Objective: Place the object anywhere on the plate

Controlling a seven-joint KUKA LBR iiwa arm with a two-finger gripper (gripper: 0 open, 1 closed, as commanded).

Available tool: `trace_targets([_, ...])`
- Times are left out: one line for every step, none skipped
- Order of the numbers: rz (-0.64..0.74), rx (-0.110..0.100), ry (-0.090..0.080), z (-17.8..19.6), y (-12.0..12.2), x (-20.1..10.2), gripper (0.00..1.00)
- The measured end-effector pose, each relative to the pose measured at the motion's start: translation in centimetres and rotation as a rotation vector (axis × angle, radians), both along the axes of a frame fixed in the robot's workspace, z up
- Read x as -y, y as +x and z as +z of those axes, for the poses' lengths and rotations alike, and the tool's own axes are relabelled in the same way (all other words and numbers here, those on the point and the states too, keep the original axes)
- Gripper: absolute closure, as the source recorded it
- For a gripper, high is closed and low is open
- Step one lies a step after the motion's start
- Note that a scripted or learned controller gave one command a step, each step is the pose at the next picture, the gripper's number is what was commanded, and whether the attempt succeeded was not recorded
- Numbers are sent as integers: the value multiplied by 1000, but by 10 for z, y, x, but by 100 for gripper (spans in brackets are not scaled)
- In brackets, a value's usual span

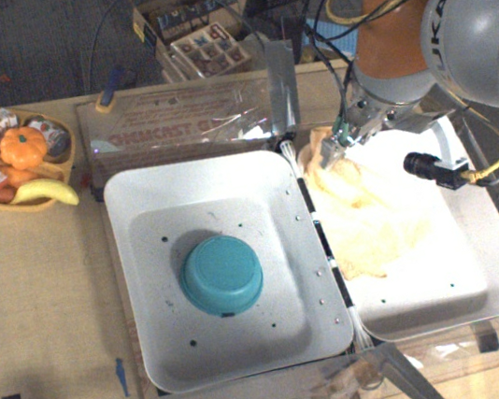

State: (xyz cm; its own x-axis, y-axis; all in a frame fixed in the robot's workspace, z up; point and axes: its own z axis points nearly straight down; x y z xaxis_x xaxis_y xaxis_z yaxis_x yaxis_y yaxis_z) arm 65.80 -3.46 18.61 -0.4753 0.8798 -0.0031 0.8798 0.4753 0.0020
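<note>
A round teal plate (222, 274) lies in the middle of the left white bin (138, 212). In the right bin (490, 277) a pale yellow object (367, 221) lies washed out by glare, stretching from the bin's upper left corner toward its middle. My gripper (346, 140) hangs low over the upper left corner of the right bin, right at the top end of the yellow object. Glare and the wrist hide whether it touches the object. The orange band and grey arm rise behind it to the right.
The ridge where the two bins meet (315, 221) runs between the gripper and the plate. A clear plastic box (180, 125) stands behind the left bin. A basket of toy food (11, 163) sits at the far left of the bench. Cables hang by the wrist.
</note>
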Motion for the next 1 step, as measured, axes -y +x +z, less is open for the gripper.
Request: trace_targets([1, 2, 1, 40, 1, 0, 100])
